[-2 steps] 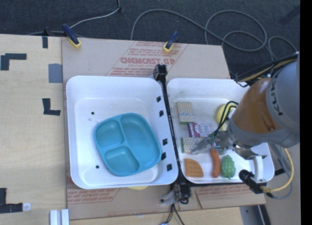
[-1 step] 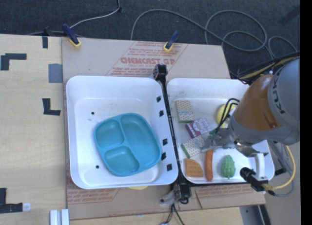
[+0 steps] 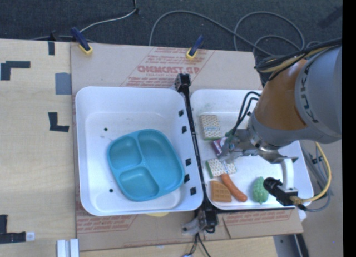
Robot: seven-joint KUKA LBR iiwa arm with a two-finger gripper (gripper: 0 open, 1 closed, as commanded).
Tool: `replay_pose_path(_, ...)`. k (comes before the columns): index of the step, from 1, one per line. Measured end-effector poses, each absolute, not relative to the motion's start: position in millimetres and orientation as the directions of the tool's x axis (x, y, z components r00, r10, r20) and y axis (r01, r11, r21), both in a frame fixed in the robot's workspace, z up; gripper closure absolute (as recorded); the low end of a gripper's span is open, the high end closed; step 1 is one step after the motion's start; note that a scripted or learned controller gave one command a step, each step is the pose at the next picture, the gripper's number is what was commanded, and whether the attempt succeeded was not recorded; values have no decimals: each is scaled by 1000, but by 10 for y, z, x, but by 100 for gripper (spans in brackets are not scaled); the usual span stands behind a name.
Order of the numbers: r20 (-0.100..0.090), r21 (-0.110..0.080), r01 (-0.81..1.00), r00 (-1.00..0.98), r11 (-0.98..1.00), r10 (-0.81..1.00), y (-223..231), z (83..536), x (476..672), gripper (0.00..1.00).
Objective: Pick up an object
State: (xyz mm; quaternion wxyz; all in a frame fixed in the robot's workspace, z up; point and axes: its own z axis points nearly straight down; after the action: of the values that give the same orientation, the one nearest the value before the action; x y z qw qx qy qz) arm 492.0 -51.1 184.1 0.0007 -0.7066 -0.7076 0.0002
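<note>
My gripper [image 3: 230, 144] hangs low over the middle of the right bin [image 3: 295, 164], at the end of the grey and orange arm. A small purple object [image 3: 217, 148] lies just to its left, touching or nearly touching it; I cannot tell which. Below the gripper lies a green and white waffle piece [image 3: 221, 167]. A pale checked cracker [image 3: 210, 126] rests further up, near the divider. Along the front of the bin sit an orange cracker [image 3: 221, 192], a carrot [image 3: 234, 188] and a green broccoli-like piece [image 3: 259, 189].
The left bin [image 3: 94, 105] holds a blue three-section plate [image 3: 146, 164]. A black divider [image 3: 189, 133] runs between the bins. The arm's body covers the right bin's right half. Cables trail behind the bench.
</note>
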Motion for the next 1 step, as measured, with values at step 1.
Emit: replay_pose_path(1, 0, -2, 1000, -1, 1, 1000, -513, 1840, 4919, 0)
